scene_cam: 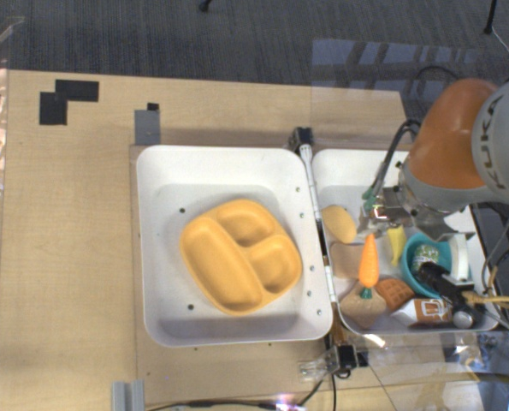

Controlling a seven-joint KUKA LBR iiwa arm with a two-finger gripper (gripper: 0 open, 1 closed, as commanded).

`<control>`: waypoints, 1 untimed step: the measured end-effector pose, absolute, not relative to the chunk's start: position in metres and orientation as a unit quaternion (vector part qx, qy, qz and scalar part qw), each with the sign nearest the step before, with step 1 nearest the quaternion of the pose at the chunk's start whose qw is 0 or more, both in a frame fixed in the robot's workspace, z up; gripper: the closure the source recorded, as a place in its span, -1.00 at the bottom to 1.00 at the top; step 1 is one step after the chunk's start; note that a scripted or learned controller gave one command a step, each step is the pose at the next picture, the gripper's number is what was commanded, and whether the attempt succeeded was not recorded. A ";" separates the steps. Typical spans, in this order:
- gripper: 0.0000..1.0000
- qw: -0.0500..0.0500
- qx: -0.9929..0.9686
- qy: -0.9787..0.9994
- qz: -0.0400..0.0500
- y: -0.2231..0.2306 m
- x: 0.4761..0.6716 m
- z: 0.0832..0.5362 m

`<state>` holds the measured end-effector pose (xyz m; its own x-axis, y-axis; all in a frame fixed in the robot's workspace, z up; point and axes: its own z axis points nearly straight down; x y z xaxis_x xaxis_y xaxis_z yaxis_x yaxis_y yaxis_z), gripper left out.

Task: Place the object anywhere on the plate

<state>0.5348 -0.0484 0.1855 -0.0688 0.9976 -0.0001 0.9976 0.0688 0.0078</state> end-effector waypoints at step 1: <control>1.00 0.002 0.628 0.778 0.003 0.028 0.604 0.195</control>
